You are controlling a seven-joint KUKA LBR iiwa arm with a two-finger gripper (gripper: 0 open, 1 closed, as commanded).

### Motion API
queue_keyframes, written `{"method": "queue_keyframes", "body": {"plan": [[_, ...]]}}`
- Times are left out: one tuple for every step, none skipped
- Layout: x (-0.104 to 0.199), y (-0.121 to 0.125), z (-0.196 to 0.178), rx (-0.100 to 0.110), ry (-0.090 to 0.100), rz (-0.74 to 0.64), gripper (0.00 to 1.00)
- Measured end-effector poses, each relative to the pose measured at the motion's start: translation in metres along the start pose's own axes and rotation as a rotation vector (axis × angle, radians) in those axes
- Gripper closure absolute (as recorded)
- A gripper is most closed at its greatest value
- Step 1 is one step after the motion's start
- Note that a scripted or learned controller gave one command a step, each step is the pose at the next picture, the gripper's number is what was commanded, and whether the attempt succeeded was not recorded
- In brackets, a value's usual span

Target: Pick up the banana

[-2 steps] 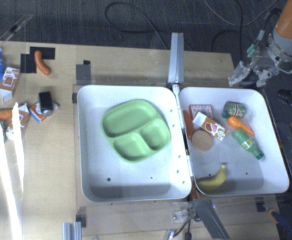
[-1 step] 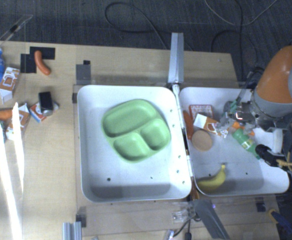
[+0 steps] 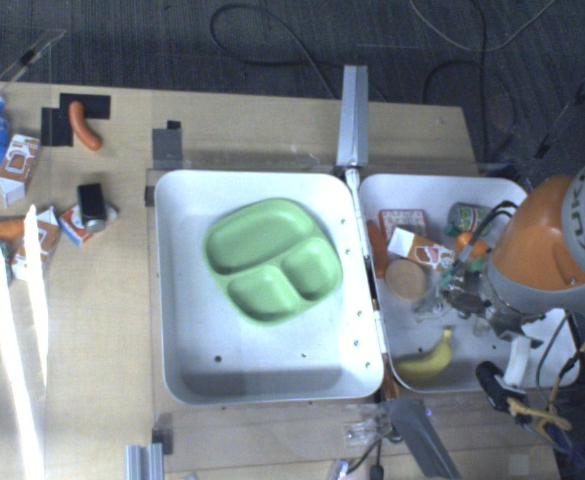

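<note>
While the claw's (image 3: pixel 450 293) state can't be told, bench (image 3: pixel 262 128) meets dark carpet (image 3: pixel 172 8)

Arm (image 3: pixel 557 238) cut off at right edge; hides right bin (image 3: pixel 412 193) corner.

Floor: dark grey carpet (image 3: pixel 222 58), black cables (image 3: pixel 272 28) looping across it.
Counter: pale wooden counter (image 3: pixel 122 298), evenly lit.

A green divided plate (image 3: pixel 274 259) lies in the left bin (image 3: pixel 187 348).
</note>
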State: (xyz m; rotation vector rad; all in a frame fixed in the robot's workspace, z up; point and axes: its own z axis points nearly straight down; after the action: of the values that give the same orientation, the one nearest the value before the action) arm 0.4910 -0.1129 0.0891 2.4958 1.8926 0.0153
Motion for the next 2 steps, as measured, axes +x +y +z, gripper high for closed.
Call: {"method": "queue_keyframes", "body": {"plan": [[-0.025, 0.005, -0.017, 0.007, 0.000, -0.415, 0.00], [0.013, -0.004, 0.000, -0.001, -0.002, -0.479, 0.00]]}}
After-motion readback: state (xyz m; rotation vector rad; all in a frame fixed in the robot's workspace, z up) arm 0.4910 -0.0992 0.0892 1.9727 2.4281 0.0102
